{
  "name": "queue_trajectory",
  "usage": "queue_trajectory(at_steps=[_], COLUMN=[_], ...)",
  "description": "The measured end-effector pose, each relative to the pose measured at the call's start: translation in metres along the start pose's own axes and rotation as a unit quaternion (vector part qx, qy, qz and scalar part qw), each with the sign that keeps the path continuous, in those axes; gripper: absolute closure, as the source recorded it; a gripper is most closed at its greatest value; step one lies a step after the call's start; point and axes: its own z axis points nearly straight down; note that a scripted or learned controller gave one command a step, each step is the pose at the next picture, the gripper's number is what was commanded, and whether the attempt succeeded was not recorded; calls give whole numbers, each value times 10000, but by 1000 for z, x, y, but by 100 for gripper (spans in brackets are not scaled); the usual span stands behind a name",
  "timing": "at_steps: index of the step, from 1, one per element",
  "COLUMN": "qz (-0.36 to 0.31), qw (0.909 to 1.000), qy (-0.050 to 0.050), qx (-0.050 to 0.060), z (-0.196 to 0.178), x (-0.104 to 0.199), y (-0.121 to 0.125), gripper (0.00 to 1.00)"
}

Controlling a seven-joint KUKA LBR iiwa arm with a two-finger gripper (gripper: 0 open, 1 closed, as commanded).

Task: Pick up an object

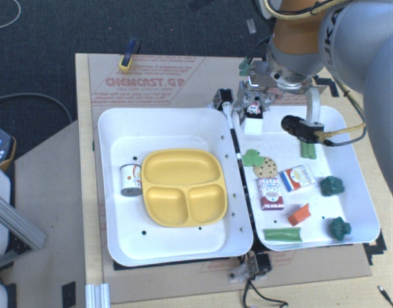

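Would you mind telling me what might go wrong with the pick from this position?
The pincer is at the right bin's far left corner, beside the divider, so it may strike the rim. The small white item under it looks hard to grip. The cookie, cartons and green pieces lie close together, so a neighbour may be nudged.

The grey arm [369, 37] sweeps in from the upper right, elbow high, orange band [302, 18] showing just above the wrist. The wrist points straight down over the far-left corner of the right bin [363, 191], and the gripper [252, 104] hangs low there, near the bin's rim.
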Motion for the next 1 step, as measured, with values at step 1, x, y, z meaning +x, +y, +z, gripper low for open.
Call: queue_trajectory(at_steps=[1], qz=[9], qw=[10000], qy=[-4], qx=[31], z=[17], x=[-3], y=[6], gripper=[100])
